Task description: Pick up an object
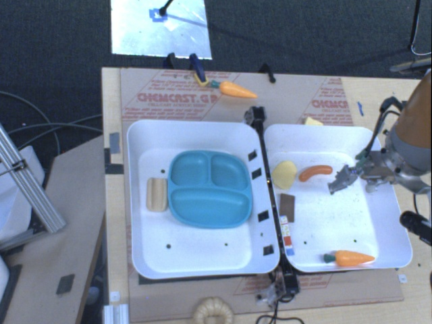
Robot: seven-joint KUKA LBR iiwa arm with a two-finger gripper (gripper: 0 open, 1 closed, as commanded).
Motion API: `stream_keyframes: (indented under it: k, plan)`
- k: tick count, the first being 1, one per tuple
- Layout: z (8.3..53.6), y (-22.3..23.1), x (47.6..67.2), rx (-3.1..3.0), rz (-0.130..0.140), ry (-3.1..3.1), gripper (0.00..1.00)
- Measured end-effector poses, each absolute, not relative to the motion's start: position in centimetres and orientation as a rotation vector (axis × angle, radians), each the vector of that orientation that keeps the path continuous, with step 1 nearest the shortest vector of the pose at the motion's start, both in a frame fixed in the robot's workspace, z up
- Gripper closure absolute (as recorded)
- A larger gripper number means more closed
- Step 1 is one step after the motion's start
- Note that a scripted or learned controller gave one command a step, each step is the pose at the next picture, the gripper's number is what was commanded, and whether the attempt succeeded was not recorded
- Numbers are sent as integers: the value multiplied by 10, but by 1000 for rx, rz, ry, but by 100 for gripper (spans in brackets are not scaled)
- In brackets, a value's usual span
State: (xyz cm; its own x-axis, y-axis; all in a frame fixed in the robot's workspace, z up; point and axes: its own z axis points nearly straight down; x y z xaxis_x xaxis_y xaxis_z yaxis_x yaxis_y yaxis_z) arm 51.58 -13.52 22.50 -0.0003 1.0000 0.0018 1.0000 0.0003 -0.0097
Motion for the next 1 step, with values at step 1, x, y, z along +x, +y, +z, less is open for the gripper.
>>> stream_keyframes:
  k: [1]
  plan:
    - [230,-135,518,-2219,-1,-2225,0]
